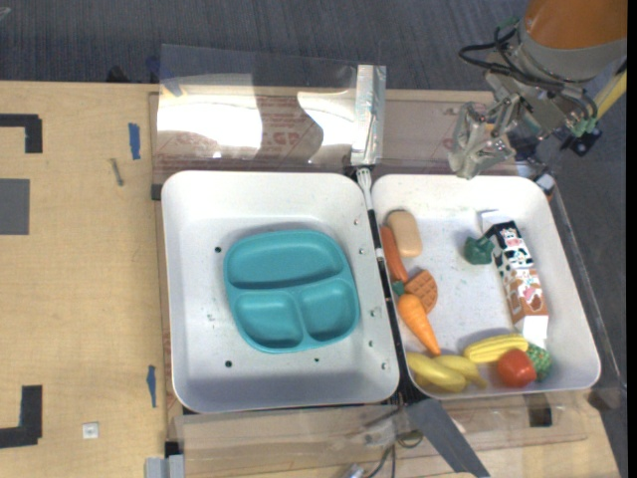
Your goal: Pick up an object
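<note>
Teal tray point(290, 289), orange carrot point(418, 323), yellow banana point(442, 371), 2 white bins point(189, 217).

right bin centre: open white floor point(453, 292), reachable from above
left wall: blocked by carrot point(418, 323), waffle point(422, 288), bread roll point(404, 233)
right wall: milk carton point(518, 272)
front: banana point(443, 371), corn point(495, 348), tomato point(516, 367)

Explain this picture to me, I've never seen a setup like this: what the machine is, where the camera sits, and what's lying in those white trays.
One camera looks down at a slant on a bench. The machine at top right is a robot arm with an orange band; its tool hangs above the far edge of the right bin, with nothing between its fingers. The left bin holds a teal divided plate. The right bin holds toy food: a carrot, a banana, corn, a tomato, a milk carton, a small green piece and a tan bread-like piece.
</note>
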### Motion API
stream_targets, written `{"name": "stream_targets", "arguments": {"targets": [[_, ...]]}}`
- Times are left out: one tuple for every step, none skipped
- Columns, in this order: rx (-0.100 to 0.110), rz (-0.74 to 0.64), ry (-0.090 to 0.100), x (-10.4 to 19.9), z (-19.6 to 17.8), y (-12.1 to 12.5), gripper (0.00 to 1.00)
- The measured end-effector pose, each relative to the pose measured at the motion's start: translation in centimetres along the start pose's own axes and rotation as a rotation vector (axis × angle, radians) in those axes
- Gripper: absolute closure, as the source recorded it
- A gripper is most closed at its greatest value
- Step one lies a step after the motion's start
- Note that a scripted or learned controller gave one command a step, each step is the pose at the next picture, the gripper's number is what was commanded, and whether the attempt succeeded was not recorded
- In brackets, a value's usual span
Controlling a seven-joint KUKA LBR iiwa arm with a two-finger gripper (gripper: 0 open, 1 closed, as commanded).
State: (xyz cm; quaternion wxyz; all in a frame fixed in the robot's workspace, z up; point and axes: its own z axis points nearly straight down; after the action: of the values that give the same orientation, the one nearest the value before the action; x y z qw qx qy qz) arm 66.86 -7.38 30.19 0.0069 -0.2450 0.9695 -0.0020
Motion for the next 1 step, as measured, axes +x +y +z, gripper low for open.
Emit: {"name": "stream_targets", "arguments": {"targets": [[-0.009,-0.037,0.008,-2.58,1.54,5.03,1.00]]}}
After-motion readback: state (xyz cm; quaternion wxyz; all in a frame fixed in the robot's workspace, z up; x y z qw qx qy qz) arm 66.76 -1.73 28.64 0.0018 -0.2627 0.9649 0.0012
